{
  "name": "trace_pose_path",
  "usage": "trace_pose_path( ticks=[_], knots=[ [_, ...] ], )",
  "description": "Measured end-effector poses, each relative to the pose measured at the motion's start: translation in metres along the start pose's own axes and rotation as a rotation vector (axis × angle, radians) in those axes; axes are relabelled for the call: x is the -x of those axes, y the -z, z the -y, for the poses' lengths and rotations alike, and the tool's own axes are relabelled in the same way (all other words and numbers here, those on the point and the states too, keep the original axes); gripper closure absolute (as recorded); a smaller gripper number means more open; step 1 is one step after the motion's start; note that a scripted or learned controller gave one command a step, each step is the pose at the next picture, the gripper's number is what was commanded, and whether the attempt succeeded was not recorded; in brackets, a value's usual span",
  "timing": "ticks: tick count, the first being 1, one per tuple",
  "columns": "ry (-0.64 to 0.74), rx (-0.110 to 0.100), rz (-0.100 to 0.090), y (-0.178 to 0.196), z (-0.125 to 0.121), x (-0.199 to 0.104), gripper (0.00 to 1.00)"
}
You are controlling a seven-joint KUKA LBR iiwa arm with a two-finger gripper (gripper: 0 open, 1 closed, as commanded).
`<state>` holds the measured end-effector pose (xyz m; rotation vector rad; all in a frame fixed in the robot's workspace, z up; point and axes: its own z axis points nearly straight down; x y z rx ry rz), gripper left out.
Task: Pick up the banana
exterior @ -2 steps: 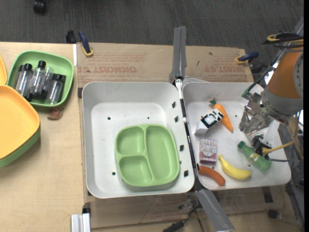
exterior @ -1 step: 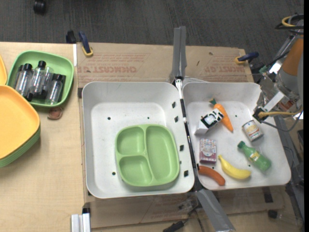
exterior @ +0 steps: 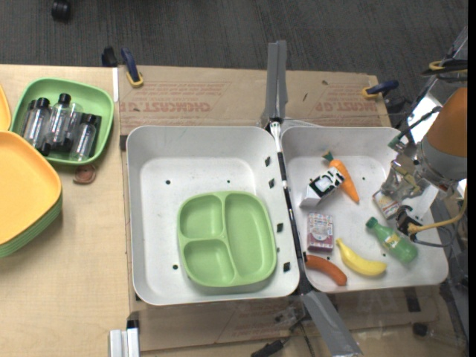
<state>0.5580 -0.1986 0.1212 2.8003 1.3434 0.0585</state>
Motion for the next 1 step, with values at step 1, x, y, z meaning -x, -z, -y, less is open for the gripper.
trace_pose_path(
  ticks=[1],
  knots=[
    [-0.36,-0.045,0.03,-0.0309,-0.0477,-0.0301,1.0]
  ],
)
